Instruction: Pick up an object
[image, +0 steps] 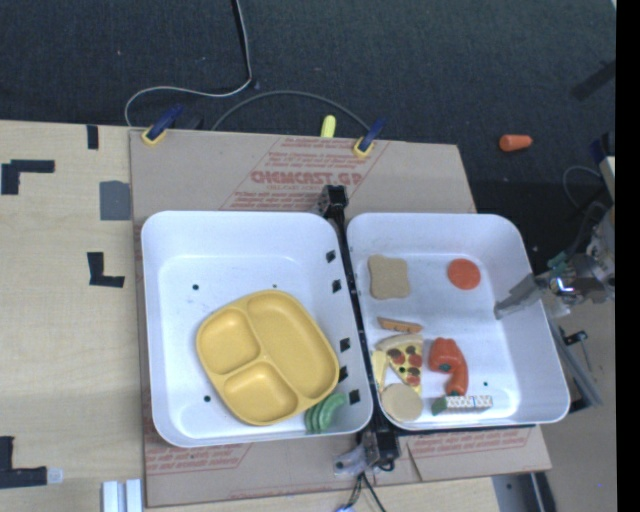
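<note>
- I see my tool (512, 298) at the right rim of the right bin (500, 232), coming in from the right of the view; it reads as a grey wedge, and I cannot tell how it is set or whether it has hold of anything.
- The nearest candidate is the red-orange disc (463, 273), just up-left of the tool tip, lying apart from the other pieces.
- The red pepper piece (449, 364) sits below-left of the tool, its long axis running roughly up-down in the view, so I judge a grasp would want to cross it sideways.
- Farther left lie the bread slice (389, 277), a thin orange stick (400, 325), the pizza slice (402, 359) and a pale round piece (402, 403) touching it.
- A small white-and-red strip (468, 403) lies below the tool, near the bin's lower wall.
- Well beyond, in the left bin (170, 240), rest a yellow divided plate (265, 355) and a green piece (326, 412) beside it.
- My judgement: the short reach is leftward to the disc.
</note>
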